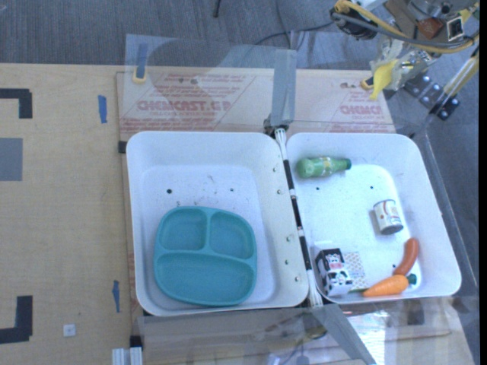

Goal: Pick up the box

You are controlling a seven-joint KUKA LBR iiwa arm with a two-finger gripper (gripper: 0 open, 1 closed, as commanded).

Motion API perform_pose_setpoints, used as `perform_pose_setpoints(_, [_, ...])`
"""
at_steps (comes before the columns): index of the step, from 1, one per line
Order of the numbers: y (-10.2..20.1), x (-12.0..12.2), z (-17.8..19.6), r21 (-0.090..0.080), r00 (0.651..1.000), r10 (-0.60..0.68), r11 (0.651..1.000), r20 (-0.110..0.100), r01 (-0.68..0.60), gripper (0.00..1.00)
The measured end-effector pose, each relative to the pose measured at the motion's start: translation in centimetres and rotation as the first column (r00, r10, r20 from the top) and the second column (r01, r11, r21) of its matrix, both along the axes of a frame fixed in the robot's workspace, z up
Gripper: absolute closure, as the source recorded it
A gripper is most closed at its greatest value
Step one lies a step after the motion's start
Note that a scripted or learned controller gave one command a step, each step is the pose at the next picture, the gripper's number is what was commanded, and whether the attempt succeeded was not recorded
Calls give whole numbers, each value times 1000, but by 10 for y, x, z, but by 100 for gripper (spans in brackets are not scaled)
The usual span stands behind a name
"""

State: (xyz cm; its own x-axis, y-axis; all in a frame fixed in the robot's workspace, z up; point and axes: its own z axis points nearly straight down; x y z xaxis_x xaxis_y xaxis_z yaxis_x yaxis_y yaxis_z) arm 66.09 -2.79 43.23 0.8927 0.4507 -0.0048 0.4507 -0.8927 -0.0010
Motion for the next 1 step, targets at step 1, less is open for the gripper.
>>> perform_pose_setpoints(1, [-10,-2,0,0,977,-214,977,3,214,100])
